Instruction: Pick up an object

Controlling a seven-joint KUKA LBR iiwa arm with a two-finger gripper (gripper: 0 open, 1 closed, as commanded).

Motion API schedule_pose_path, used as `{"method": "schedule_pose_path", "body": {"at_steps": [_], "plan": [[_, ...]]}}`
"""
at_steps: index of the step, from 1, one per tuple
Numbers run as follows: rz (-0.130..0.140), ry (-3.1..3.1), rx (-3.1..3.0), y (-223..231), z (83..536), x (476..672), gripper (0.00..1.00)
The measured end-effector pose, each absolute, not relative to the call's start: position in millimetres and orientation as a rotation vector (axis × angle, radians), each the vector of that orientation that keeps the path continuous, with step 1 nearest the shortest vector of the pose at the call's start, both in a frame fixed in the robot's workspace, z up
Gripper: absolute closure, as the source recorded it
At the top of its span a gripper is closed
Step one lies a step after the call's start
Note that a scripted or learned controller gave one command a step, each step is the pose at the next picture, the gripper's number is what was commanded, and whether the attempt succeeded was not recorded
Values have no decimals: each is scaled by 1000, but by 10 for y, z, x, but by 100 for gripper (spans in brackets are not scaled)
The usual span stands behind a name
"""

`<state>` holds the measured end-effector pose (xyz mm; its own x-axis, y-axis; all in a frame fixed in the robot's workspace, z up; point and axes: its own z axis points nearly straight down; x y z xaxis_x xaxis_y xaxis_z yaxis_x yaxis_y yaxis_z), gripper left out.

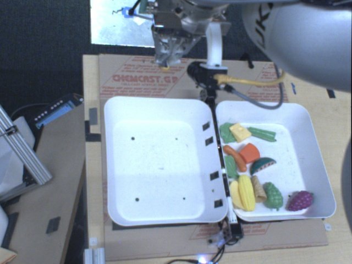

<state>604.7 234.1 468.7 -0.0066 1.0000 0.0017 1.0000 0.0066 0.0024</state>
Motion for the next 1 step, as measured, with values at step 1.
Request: {"method": "schedule_pose_path", "body": {"at_steps": [1], "plan": [[2, 2229, 2214, 2341, 4807, 5784, 100]]}}
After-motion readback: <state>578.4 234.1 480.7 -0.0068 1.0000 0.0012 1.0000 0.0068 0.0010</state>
